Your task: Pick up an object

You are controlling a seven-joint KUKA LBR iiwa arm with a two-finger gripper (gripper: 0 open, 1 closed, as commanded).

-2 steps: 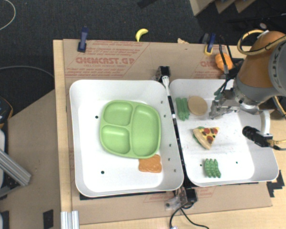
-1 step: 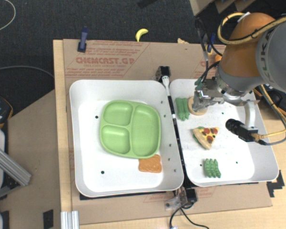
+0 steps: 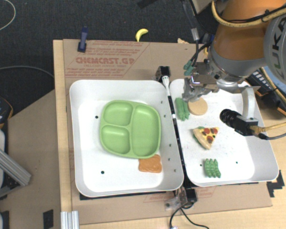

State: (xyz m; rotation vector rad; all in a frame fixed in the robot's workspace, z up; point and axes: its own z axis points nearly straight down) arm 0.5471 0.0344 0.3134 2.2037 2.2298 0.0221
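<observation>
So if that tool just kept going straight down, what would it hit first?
Most likely the tan cookie right under the tool, in the right bin. Depth is hard to judge, so it might land on the green piece beside it.

We see our arm [image 3: 248,32] reaching in over the right bin [image 3: 264,163], gripper [image 3: 194,92] low at its far-left corner.
</observation>
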